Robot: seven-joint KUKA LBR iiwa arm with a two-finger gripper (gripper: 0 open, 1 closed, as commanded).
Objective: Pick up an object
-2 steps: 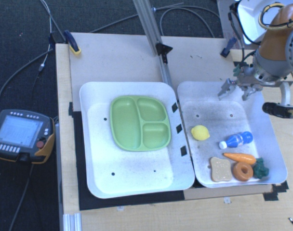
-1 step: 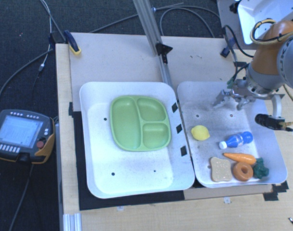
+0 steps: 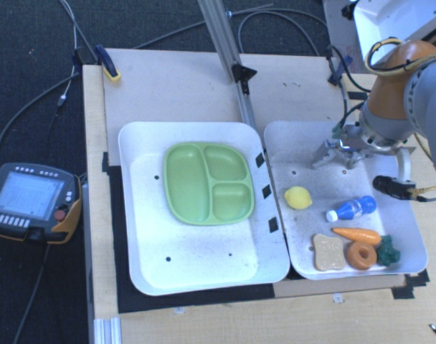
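While our claw [image 3: 338,153] hangs spread and holding nothing over the right bin [image 3: 304,138], we should lower squarely onto the lemon [image 3: 298,198].

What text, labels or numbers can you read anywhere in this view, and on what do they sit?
None can be read.
Blue bottle in the right bin: its label is too small and blurred to read.
Teach pendant on the floor left of the bench: the screen is lit, but its contents are too blurred to read.
Green tray, yellow lemon, carrot: no markings seen.
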